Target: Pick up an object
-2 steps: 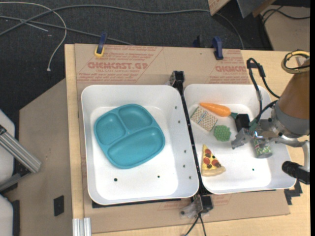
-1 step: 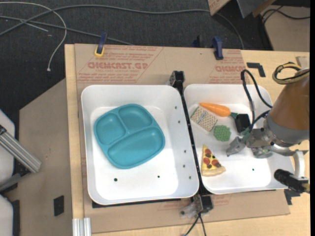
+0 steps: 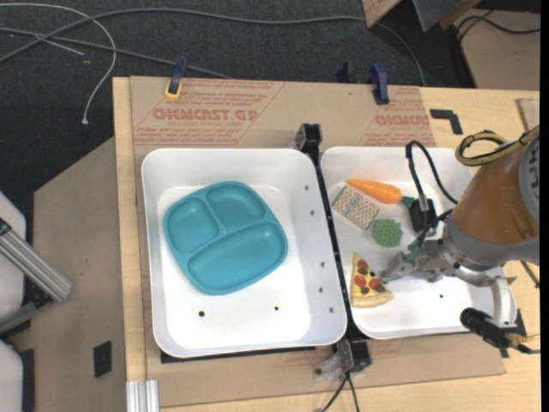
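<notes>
The right bin (image 3: 412, 316) holds an orange carrot (image 3: 375, 190) at the back. In front of the carrot lie a pale speckled wafer (image 3: 354, 206) and a green round piece (image 3: 387, 231). A toy pizza slice (image 3: 367, 281) rests near the bin's front left. My gripper (image 3: 399, 268) is low inside this bin, just right of the pizza slice and in front of the green piece. It points left toward the slice. The orange-banded wrist (image 3: 497, 209) covers the bin's right side. I see nothing held.
A blue divided plate (image 3: 225, 234) lies in the left bin (image 3: 171, 316). A black divider with a clamp (image 3: 309, 136) separates the bins. Black cables (image 3: 420, 178) hang over the right bin's back. Cardboard bench edges and two blue clamps frame the bins.
</notes>
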Motion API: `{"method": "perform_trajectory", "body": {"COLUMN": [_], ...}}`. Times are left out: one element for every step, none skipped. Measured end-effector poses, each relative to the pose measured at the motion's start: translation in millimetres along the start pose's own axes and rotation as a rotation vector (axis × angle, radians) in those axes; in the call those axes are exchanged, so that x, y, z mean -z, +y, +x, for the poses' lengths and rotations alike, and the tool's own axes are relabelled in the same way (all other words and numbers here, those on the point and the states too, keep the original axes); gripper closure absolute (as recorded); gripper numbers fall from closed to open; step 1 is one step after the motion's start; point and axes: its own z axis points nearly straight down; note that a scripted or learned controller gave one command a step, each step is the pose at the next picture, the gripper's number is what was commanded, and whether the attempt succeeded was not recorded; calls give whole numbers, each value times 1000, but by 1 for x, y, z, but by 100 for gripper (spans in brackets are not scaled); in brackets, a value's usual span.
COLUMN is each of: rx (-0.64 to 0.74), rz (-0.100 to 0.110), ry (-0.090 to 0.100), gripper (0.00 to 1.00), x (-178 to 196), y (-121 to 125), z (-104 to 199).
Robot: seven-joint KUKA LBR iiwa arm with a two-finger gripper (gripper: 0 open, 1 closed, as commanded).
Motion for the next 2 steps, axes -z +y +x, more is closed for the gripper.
{"method": "perform_trajectory", "body": {"rx": [0, 3], "rz": [-4, -9], "ry": [-1, -4], "gripper": [100, 100], "x": [13, 57], "y": [1, 2], "z": [0, 5]}}
